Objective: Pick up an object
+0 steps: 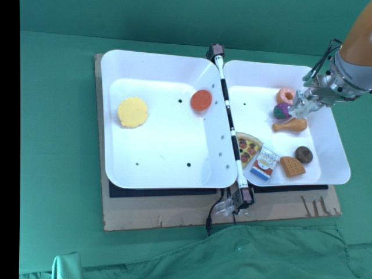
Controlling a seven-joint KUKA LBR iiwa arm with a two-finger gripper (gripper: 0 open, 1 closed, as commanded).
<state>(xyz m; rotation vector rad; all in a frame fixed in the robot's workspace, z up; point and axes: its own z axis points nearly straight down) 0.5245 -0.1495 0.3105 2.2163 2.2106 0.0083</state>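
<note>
In the right white bin point(334, 150), the pincer point(302, 104) hangs low over a cluster of toy foods at the bin's far right side: a pink-iced donut point(285, 95) lies just to its left, a purple-and-green toy point(282, 111) sits just beside and below its tip, and a brown drumstick point(290, 125) lies right under that. Whether the pincer is open or closed, or touches any of them, cannot be told from this angle. Nearer the front of the same bin lie a chocolate donut point(303, 154), a waffle piece point(292, 167), a small carton point(264, 163) and a pizza slice point(248, 147). The left white bin point(116, 167) holds a yellow disc point(132, 111) and a red disc point(201, 100), well apart. Both bins rest on a cardboard sheet point(163, 217) on a counter point(58, 156) draped in green cloth.
</note>
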